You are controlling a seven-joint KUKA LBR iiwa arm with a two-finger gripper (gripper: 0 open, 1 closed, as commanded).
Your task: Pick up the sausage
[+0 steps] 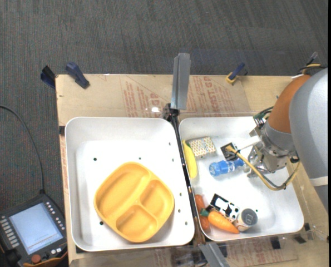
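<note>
Floor: dark grey carpet [126,32] all round, with a handheld control screen [29,230] lying at the lower left
Desk: brown board top [120,93] carrying two white bins side by side
Arm: grey with an orange band [315,127], reaching in from the right over the far right part of the right bin
Left bin [82,132]: holds a yellow divided plate [134,202] and nothing the task needs
Right bin [282,204]: holds all the small things, crowded mostly along its left and near sides
Tool [258,159]: low over the right middle of the right bin, just right of a blue bottle [223,167]; whether it is open or closed cannot be told, and nothing can be seen held in it
Carrot [223,222]: orange, lying near the front wall, easy to confuse with the target
Sausage [199,202]: most likely the small reddish-brown piece against the right bin's left wall, near the front, just left of the carrot
Key relation: the sausage lies well apart from the tool, toward the left and the near edge, past the bottle; its long axis seems to run along the wall, so the grasp would probably need to close across that wall-side line, with little room on the wall side
</note>
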